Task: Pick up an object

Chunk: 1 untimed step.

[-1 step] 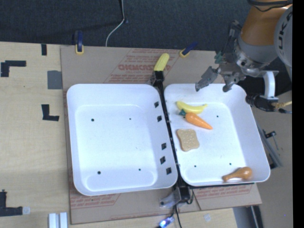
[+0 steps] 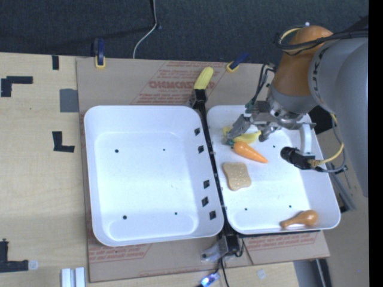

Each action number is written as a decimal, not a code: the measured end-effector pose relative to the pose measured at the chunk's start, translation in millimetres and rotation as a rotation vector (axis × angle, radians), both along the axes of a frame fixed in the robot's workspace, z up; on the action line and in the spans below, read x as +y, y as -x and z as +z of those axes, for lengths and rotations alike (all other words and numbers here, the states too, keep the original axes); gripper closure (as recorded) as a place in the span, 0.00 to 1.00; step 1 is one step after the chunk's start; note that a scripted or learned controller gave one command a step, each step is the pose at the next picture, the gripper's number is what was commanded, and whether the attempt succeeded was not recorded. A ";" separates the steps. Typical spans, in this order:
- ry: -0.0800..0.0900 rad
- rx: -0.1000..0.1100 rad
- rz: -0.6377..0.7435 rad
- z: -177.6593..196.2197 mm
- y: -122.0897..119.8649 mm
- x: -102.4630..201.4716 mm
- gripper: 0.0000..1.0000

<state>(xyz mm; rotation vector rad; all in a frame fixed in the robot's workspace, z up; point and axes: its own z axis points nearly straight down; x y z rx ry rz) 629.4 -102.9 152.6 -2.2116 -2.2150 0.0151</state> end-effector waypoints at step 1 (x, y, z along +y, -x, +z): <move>0.008 -0.019 0.001 -66.3 -25.0 -2.5 0.00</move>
